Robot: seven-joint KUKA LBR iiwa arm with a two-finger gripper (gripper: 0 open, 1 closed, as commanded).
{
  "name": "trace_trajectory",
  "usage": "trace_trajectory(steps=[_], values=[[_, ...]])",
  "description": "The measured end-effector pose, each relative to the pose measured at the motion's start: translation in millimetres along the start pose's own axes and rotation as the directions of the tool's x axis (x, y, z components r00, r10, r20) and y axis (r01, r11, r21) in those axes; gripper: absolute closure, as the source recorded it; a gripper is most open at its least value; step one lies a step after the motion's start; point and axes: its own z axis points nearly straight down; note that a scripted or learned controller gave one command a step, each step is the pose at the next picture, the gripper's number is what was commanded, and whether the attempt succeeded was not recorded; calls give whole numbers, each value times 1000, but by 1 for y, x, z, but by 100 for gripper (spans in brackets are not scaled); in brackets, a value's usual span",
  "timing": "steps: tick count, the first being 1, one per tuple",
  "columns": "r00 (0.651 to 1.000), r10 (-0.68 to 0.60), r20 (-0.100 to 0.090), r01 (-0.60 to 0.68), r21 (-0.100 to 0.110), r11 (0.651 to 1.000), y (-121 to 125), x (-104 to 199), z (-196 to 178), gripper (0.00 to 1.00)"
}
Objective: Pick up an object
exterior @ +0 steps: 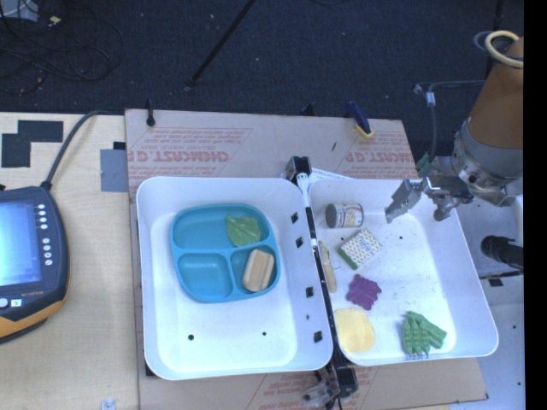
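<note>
The right bin (466,267) holds a small can (344,216) lying on its side, a checkered green and white block (360,248), a purple toy (363,291), a yellow round piece (354,330) and a green leafy toy (421,333). My gripper (422,200) hangs over the bin's far right corner, open, fingers spread wide with nothing between them. It is to the right of the can and apart from it.
The left bin (158,314) holds a blue divided tray (192,233) with a green piece (244,228) and a tan bread-like piece (258,269). A tablet (26,250) lies at the far left. A black divider runs between the bins.
</note>
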Motion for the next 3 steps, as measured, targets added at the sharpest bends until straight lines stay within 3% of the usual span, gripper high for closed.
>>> trace_trajectory(steps=[1, 2, 3], values=[[1000, -1, -4, 1, 14, 1000, -4, 39, 140, 0], [1000, -2, 5, 2, -5, 1000, 53, 34, 193, 0], [1000, -2, 2, 2, -8, 1000, 76, 33, 189, 0]])
